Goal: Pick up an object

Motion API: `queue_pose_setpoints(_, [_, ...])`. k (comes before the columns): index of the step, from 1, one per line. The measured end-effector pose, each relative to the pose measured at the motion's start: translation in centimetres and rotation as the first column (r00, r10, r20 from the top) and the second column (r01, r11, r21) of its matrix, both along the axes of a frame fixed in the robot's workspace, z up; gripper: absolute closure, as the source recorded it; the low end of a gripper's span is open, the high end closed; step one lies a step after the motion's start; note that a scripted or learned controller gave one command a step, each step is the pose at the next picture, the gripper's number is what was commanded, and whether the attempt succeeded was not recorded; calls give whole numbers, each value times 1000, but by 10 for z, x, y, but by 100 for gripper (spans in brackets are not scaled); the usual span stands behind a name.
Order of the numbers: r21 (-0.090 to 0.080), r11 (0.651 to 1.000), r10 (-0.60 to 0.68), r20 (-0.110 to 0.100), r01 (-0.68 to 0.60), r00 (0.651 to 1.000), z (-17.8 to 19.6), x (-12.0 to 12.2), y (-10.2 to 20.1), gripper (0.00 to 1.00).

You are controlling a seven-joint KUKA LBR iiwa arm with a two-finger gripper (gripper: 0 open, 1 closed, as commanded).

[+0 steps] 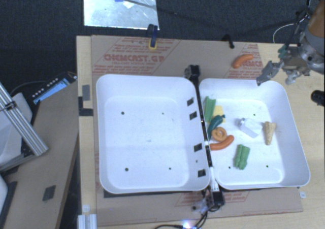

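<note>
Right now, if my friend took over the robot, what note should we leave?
Gripper: above the right bin's far edge, holding nothing.
Things in the right bin: green toy, orange sausage, orange ring, corn, clear bottle, cone. Another orange sausage lies outside on the board behind the bin.
Done: nothing picked yet.
Left: go down, grab one thing, lift it.

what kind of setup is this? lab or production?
Likely a lab grasping rig: two white bins on a Chemcast-printed board, toy food like a green vegetable, and the gripper at right.
</note>
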State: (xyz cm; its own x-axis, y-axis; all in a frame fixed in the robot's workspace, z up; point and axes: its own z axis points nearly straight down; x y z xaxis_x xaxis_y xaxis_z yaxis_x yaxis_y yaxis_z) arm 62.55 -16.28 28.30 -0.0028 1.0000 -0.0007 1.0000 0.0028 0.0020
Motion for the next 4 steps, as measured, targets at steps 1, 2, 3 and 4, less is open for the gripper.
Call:
queue_pose_setpoints(1, [-1, 1000, 4, 4, -4, 1000, 11, 1, 0, 100])
queue_pose_setpoints(2, [3, 1000, 11, 9, -11, 1000, 77, 22, 85, 100])
queue_pose_setpoints(3, [4, 1000, 10, 6, -10, 1000, 131, 14, 167, 100])
queue_pose_setpoints(4, [3, 1000, 8, 6, -8, 1000, 177, 17, 232, 100])
